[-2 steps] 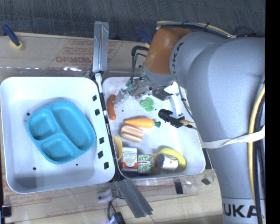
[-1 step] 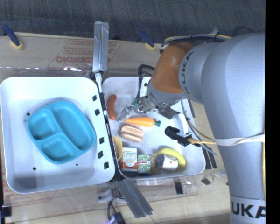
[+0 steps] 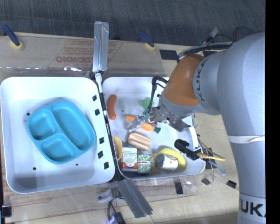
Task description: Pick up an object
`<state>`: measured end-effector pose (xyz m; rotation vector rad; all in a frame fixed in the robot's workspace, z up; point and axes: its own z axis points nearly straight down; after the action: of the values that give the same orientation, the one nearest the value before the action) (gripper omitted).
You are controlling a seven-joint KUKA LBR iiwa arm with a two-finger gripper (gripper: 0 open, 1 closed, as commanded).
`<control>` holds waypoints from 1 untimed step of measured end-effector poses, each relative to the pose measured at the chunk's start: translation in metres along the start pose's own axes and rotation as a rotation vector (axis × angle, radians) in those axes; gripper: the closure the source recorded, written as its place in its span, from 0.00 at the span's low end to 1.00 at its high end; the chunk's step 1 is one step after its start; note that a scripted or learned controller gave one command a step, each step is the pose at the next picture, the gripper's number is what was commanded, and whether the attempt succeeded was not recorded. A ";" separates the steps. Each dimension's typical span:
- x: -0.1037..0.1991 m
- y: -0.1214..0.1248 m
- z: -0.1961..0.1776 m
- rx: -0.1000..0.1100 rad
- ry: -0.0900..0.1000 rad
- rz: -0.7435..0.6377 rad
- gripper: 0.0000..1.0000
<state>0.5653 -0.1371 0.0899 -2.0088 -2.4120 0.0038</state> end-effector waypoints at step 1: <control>0.000 0.001 -0.008 0.002 -0.001 -0.006 1.00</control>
<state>0.5667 -0.1371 0.0978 -2.0018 -2.4171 0.0064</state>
